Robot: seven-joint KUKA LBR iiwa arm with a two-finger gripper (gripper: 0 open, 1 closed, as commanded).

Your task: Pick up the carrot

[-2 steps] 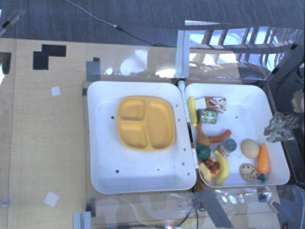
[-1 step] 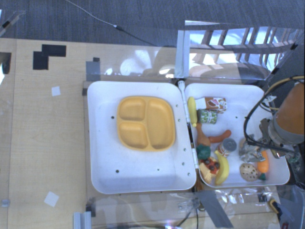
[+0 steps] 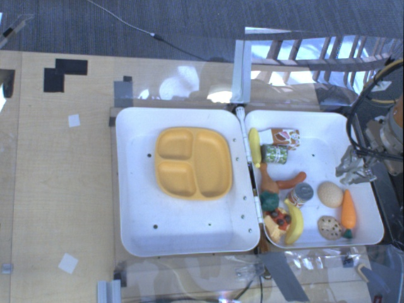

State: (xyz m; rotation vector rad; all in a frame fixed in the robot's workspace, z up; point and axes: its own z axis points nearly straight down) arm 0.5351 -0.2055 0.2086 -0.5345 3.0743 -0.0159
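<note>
A: Where is the carrot?

B: In the right bin, near its right wall and toward the front corner. It lies on its side, point toward the back, green stub at the front. An egg sits just beside it on the left and a speckled cookie sits near its green end.

A: And the claw?

B: It hangs just behind the carrot's tip, over the right side of that bin. I can't tell whether it is spread or closed; the metal parts blur together. Nothing shows in its grip.

A: Why there?

B: My guess is that it is lining up over the carrot, which lies apart from the crowded pile by the left wall: banana, sausage, cans. That leaves room to come down.

A: And the left bin?

B: It carries a yellow plate with sections, well apart from all this.
</note>
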